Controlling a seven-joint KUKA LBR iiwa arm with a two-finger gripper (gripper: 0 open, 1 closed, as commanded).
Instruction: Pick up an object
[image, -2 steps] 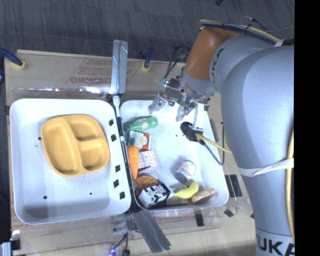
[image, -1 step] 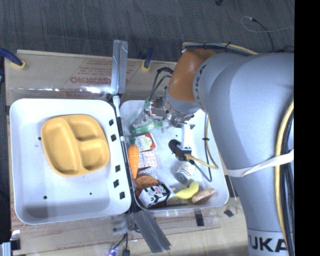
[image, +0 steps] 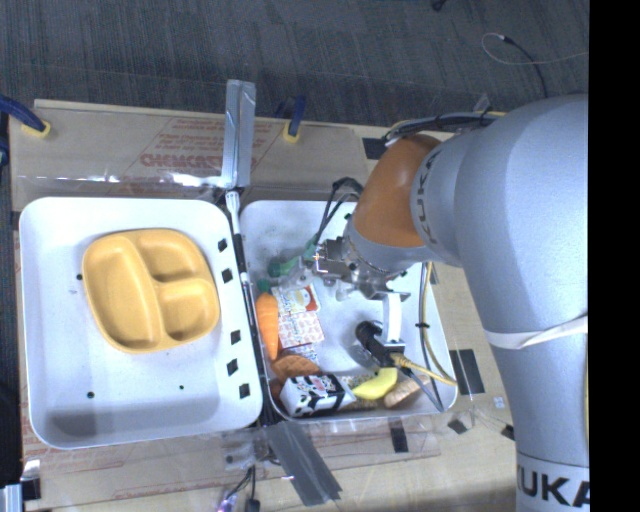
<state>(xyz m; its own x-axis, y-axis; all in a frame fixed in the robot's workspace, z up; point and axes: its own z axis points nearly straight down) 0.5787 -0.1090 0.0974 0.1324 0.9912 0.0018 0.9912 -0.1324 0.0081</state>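
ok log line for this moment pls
arm over right bin | carrot, cow-print carton lying in it | yellow tray in left bin | hold: unconfirmed

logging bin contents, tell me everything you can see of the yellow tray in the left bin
The yellow tray looks like matte moulded plastic, round-cornered, with three compartments: one long, two smaller. It lies flat, open side up, on the floor of the left bin, apart from its walls. Nothing else touches it.

"UKA" lettering on grey arm (image: 530, 220)
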